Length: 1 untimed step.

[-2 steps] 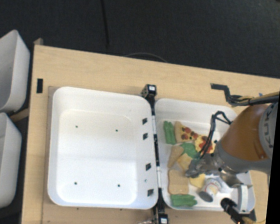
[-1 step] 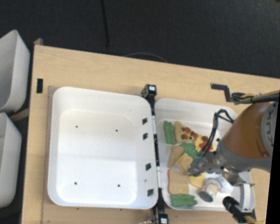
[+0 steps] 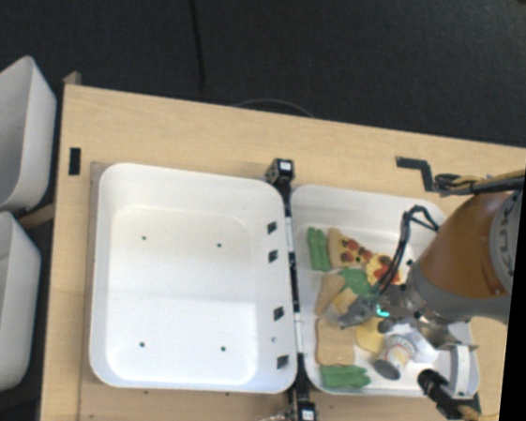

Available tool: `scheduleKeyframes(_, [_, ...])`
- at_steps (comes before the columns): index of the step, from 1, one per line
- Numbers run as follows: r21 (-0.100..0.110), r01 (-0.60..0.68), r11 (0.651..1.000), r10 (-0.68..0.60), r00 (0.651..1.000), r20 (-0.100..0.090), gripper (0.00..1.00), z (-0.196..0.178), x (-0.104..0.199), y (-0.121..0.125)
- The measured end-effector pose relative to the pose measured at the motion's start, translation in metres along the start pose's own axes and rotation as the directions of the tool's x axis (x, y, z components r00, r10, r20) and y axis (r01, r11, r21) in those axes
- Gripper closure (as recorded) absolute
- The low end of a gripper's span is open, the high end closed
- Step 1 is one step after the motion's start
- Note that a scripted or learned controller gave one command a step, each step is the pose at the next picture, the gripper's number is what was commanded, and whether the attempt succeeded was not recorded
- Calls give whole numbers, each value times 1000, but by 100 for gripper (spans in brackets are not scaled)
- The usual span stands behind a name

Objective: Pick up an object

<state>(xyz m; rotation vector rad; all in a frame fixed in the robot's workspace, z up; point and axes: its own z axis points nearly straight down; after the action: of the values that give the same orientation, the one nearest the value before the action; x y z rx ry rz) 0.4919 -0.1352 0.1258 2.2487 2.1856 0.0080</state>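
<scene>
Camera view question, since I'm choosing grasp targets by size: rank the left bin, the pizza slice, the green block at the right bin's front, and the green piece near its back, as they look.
1. left bin
2. pizza slice
3. green block and green piece: these look alike in size, so unranked.

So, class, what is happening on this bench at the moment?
A grey robot arm reaches from the right into the right bin, its gripper down among a pile of small toy-like items. A green block and a pizza-slice piece lie nearby. Whether it holds anything is unclear.
</scene>
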Motion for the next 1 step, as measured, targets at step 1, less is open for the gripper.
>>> scheduleKeyframes(1, [-4,-6,1000,6,1000,1,100,-11,-1,1])
